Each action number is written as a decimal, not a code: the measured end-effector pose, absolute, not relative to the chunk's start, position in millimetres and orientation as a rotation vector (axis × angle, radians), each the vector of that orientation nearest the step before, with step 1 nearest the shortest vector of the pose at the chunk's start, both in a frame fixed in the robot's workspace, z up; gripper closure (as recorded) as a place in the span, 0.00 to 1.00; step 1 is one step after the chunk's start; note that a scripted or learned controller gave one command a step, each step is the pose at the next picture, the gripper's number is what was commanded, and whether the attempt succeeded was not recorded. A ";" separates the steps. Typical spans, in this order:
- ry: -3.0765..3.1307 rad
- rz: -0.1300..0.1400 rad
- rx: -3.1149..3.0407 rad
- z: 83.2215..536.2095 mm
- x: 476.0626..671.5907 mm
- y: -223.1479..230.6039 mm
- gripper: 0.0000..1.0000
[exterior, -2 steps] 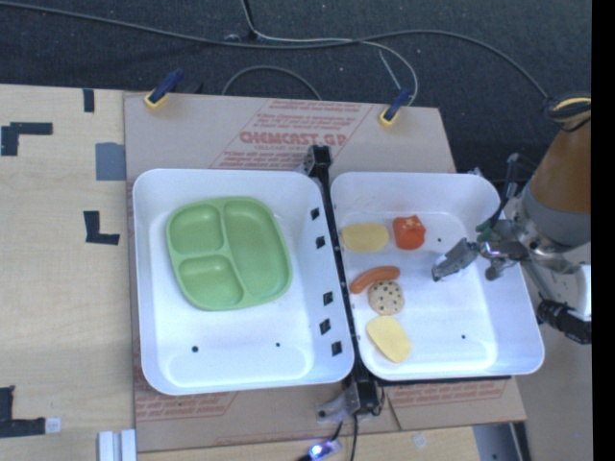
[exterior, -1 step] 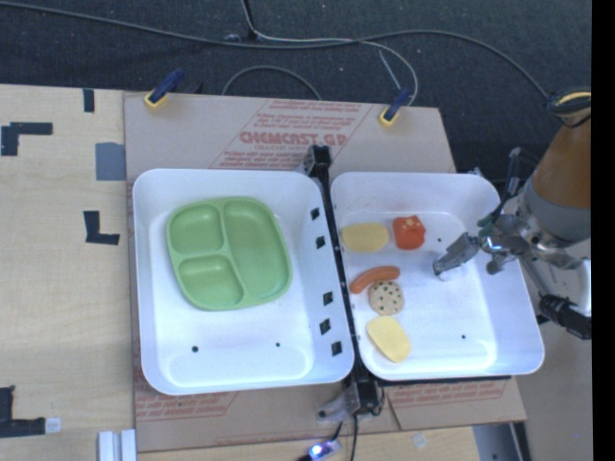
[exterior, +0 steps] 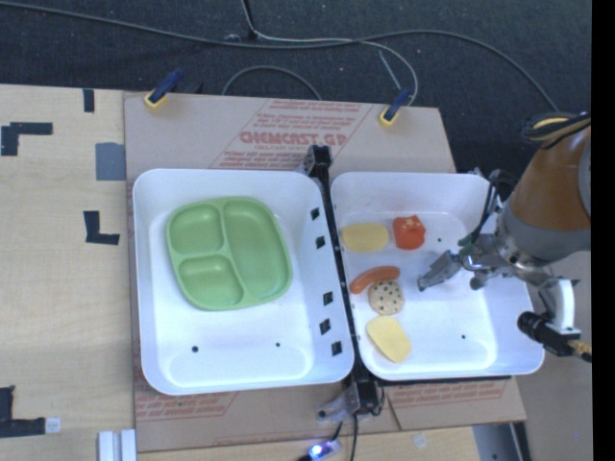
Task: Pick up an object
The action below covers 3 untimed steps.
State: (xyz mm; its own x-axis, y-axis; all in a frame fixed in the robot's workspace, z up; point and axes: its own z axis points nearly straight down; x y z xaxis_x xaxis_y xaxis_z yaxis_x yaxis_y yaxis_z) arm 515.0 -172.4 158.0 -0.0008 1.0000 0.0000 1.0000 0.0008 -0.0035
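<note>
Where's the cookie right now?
The cookie lies in the right bin, near its left wall, just below the hot dog and above a yellow piece.

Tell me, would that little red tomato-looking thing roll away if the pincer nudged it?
Probably a little: the red piece looks rounded and sits free on the smooth right bin floor. It seems small and light, so it may skid. The pincer is apart from it.

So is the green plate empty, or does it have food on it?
Empty. The green divided plate in the left bin shows bare green in all three sections; the toy food lies in the right bin.
</note>
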 end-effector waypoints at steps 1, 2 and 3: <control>-2.220 0.004 -2.218 115.1 512.3 -168.5 0.00; -2.221 0.002 -2.221 85.8 512.7 -169.0 0.00; -2.225 0.001 -2.224 96.3 513.4 -169.4 1.00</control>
State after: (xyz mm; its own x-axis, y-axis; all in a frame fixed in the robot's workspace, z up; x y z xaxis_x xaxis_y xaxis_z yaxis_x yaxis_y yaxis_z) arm 513.4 -169.4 96.3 -0.0003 1.0000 -0.0037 1.0000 0.0003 0.0030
